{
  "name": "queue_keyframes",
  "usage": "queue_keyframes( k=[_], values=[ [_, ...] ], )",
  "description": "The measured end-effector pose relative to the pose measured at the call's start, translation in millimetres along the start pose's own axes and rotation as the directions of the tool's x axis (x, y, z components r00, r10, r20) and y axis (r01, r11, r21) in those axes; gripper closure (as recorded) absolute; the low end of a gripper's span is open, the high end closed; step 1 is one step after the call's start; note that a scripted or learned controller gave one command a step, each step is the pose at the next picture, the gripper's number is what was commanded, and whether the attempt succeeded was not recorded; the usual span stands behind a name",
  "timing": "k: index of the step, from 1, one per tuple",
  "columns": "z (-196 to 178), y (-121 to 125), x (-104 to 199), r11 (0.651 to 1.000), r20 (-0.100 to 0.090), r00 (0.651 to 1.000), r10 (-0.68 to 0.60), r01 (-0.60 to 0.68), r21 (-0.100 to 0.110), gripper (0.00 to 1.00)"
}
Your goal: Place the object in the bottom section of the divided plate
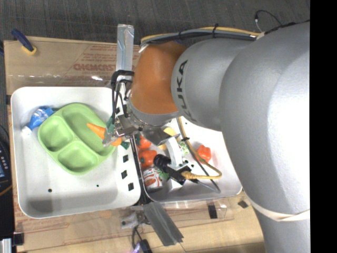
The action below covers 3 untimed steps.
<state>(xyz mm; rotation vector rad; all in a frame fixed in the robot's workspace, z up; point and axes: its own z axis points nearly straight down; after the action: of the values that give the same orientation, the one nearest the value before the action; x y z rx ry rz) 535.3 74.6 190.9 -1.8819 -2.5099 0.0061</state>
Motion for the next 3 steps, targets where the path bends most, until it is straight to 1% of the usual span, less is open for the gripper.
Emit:
queue_keyframes(
  k=[1, 2, 3],
  values=[
    [0, 0, -1, 1.0, 0.0, 1.0, 0.001, -0.001, -0.001, 0.0],
    [93, -2, 30, 0.999, -0.003, 1.0, 0.027, -0.027, -0.023, 0.0],
    [-2, 16, -55, 0.999, 0.002, 0.999, -0.032, 0.032, -0.005, 0.0]
  ],
)
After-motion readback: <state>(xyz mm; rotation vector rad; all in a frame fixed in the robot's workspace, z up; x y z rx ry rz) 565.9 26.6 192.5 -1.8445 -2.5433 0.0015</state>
